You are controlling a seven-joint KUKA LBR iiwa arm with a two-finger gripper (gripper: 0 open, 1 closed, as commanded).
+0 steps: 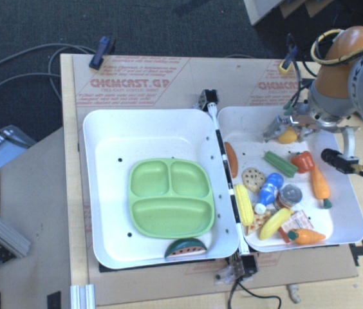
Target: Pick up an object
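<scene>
Toy food fills the right bin (356,224), and the gripper (289,129) is down at that bin's far end, over a small yellow piece (288,135). That piece sits between the metal fingers, but I cannot tell whether they are closed on it or merely around it.

Counting what lies loose in the right bin: one green stick (280,163), one red pepper (303,161), two carrots (320,184) (306,236), one blue bottle (269,190), one tin can (290,195), one cookie (253,178), one corn cob (243,204), one banana (274,224) and one sausage (232,159) against the near wall of the divider. They crowd together toward the bin's near half, several touching.

The left bin (98,172) holds one green divided plate (170,197), with three sections, and one watermelon slice (186,248) just beside its front edge.
</scene>
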